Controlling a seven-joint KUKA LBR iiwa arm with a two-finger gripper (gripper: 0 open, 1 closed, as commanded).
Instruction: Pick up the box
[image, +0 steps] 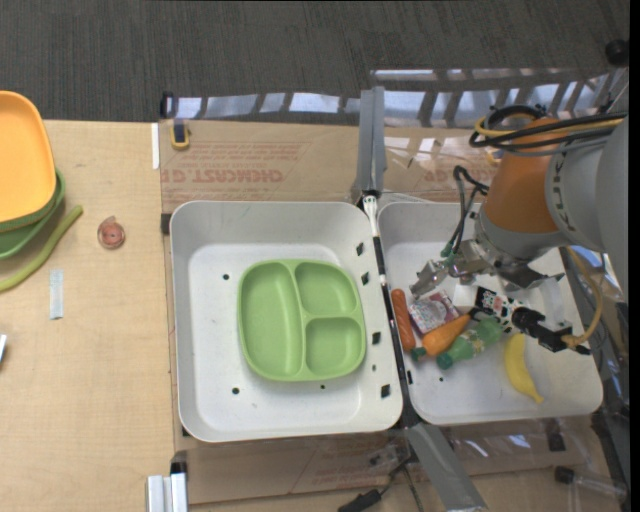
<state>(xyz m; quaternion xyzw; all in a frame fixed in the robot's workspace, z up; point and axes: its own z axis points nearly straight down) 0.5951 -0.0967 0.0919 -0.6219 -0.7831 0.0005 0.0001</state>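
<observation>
Approach step: tool (452, 268) low in right bin (580, 395), opening cannot be judged. Box (432, 314) just at its 7 o'clock, beside carrot (445, 335). Next: centre over box, descend

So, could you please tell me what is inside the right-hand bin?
The right-hand bin holds a banana, a carrot, a sausage-like piece, a green item and a small packet. The arm covers the bin's back part.
</observation>
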